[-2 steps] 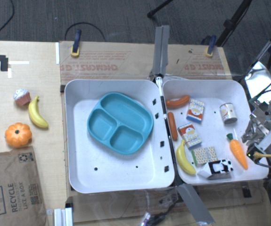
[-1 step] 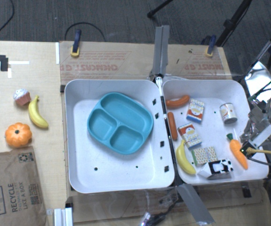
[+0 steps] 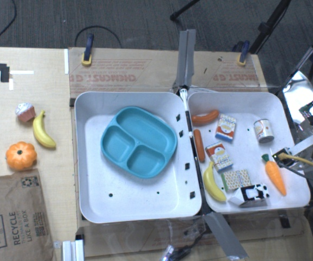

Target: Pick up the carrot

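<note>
— Where do we see the carrot [image 3: 275, 176]?

— It lies in the right bin [image 3: 243, 99], by its right edge near the lower right corner, green top pointing away from us.

— And the gripper?

— We cannot tell its state; at the bin's right edge just beside the carrot we make out blurred parts and a yellow cable [image 3: 303, 161].

— Neighbours?

— A can [image 3: 263, 130] farther up, and a banana [image 3: 215, 184] along the left edge.

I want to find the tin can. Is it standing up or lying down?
Lying down. The small silver metal can rests on its side in the right white bin, with one round end facing the camera.
</note>
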Robot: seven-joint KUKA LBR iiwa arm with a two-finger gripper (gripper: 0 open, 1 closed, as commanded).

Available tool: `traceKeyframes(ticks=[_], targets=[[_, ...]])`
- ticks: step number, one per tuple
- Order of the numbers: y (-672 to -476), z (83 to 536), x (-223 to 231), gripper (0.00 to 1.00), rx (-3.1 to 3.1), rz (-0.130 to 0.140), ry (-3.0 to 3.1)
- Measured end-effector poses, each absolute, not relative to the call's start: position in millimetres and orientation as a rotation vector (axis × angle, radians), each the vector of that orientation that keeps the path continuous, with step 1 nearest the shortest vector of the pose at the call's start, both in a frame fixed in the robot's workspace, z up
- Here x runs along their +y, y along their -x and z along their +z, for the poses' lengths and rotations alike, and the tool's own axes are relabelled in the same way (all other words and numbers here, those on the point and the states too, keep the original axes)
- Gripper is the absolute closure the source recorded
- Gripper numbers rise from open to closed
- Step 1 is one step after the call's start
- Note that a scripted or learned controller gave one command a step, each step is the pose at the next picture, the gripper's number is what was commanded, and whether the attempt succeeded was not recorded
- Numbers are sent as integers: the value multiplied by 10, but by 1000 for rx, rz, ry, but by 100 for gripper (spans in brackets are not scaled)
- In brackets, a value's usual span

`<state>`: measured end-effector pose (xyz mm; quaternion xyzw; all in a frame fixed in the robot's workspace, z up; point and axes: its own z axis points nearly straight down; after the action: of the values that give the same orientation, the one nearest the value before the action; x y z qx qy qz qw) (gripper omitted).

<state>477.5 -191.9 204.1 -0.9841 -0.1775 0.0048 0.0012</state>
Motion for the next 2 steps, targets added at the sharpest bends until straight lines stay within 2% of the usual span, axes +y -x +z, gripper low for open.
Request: traceKeyframes(ticks=[1,2], targets=[[-4792,1985,-1693,100,-323,14,3123],[-4777,2042,-1864,100,-316,15,3124]])
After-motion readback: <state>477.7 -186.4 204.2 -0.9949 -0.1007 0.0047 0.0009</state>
